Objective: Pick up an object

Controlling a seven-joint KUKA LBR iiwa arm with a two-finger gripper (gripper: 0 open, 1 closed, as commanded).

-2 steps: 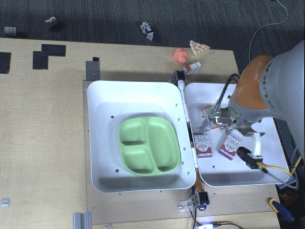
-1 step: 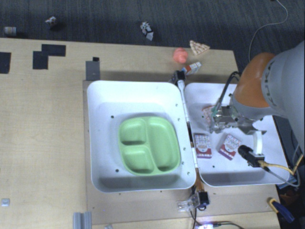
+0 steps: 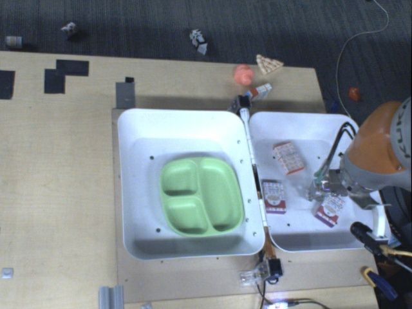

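The right bin (image 3: 302, 234) holds three small red-and-white packets: one (image 3: 288, 157) toward the back, one (image 3: 273, 196) by the left wall, and one (image 3: 329, 210) at the right. My gripper (image 3: 320, 190) is low in the right bin, just above and to the left of the right-hand packet. The orange-banded wrist looms over it from the right. Nothing is visibly held between the fingers.
The left bin (image 3: 138, 172) carries a green divided plate (image 3: 201, 195). Behind the bins on the bench lie a pink ball (image 3: 243, 74), a pizza-slice toy (image 3: 268, 64) and a small tube (image 3: 259, 93). A black cable (image 3: 338, 143) arcs over the right bin's far corner.
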